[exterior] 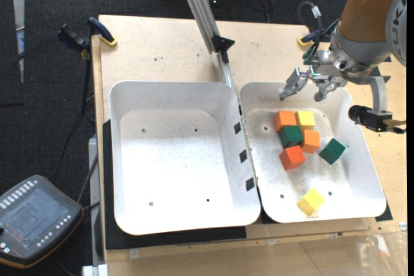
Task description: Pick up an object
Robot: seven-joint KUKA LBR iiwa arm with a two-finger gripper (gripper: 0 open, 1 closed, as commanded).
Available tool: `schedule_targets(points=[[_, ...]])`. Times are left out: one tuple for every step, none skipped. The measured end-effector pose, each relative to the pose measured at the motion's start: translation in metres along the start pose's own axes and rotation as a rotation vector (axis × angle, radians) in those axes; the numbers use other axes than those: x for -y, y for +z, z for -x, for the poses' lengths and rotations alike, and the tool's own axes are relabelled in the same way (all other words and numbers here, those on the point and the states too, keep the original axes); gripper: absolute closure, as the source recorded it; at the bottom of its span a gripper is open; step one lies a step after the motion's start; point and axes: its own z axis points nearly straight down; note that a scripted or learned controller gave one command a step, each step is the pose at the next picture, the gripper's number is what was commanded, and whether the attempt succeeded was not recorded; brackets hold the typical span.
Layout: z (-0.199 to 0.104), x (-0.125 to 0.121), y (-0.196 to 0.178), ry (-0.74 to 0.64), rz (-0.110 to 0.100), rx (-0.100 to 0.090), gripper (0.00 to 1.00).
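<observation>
Camera view: right bin (362, 200) holds seven blocks. Cluster near its far wall: orange block (284, 119), yellow block (306, 118), green block (292, 136), two more orange. Second green apart; second yellow near front. Left bin (129, 213) alongside. Gripper (305, 92) spread wide, nothing between fingers, above cluster.

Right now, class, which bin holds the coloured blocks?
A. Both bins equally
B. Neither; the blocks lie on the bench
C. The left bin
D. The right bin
D: the blocks, such as the orange block and the yellow block, all lie inside the right bin, under the gripper.
</observation>
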Motion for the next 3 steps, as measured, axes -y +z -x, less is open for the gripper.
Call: schedule_targets(points=[[0.000, -0.001, -0.002, 0.000, 0.004, 0.001, 0.00], [0.008, -0.004, 0.046, 0.002, 0.000, 0.001, 0.00], [0.003, -0.011, 0.104, -0.001, -0.001, 0.000, 0.00]])
